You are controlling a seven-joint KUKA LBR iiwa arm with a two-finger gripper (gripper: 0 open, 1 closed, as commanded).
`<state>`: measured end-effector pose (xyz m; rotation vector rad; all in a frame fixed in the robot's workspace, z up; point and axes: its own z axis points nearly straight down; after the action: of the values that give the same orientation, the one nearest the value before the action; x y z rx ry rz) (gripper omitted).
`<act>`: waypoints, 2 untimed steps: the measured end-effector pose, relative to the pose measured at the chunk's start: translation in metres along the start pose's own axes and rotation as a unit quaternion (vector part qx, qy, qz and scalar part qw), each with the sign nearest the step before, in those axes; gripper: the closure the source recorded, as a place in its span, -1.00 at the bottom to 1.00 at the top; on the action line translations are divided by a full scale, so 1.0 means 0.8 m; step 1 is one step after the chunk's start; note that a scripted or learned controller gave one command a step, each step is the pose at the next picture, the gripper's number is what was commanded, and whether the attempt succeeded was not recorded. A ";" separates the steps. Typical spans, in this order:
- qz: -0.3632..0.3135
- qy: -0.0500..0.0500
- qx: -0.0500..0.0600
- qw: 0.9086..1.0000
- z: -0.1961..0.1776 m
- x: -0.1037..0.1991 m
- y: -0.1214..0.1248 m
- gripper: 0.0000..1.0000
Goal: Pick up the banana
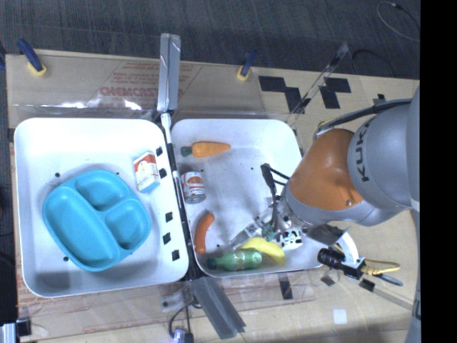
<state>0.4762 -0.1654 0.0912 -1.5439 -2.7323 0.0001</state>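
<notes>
The yellow banana (265, 249) lies at the front of the right bin (235, 131), close to its front wall. Its left end touches a green bottle (235, 261) lying on its side. My gripper (270, 227) hangs just above and behind the banana, at the end of the orange-banded wrist (325, 177), which comes in from the right. The wrist and gripper body hide part of the bin's right side. Whether the gripper touches the banana is unclear.
The right bin also holds an orange carrot (209, 148) at the back, a small can (193, 186) and a reddish sausage (203, 232) on the left. The left bin (43, 138) holds a blue divided plate (96, 219) and a red-and-white carton (146, 171). Yellow-handled pliers (360, 266) lie right of the bins.
</notes>
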 end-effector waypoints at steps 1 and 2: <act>-0.003 0.000 0.000 1.000 -0.012 0.000 0.001 1.00; 0.139 -0.002 -0.001 0.990 -0.130 0.030 0.020 1.00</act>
<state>0.4775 -0.1369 0.1950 -1.9103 -2.4948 0.0006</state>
